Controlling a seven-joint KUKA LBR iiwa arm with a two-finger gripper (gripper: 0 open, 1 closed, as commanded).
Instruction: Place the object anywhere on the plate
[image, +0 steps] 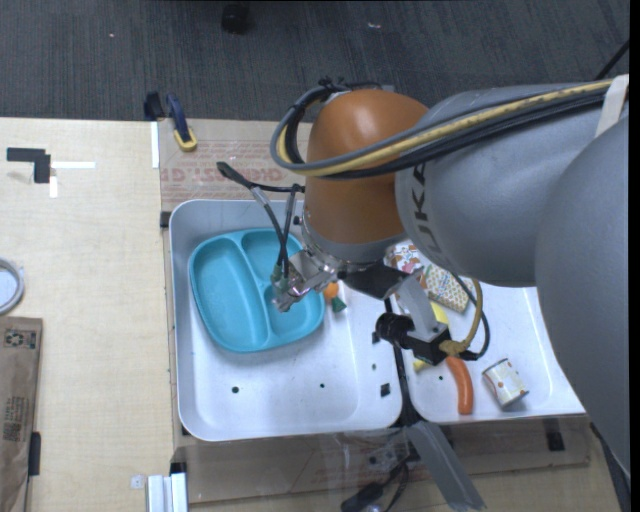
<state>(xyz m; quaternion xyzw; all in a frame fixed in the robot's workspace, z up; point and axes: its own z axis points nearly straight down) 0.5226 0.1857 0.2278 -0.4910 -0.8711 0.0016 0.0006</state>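
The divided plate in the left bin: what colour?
Light blue plate, seen in the camera view.

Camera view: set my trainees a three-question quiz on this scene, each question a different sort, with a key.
1. True or false: the plate lies in the right bin.
2. The plate is: A red, B blue, C green.
3. Fill in: the carrot lies in the ____ bin.

Key: 1 false, it lies in the left bin; 2 B; 3 right. The gripper hangs above the plate's right part.
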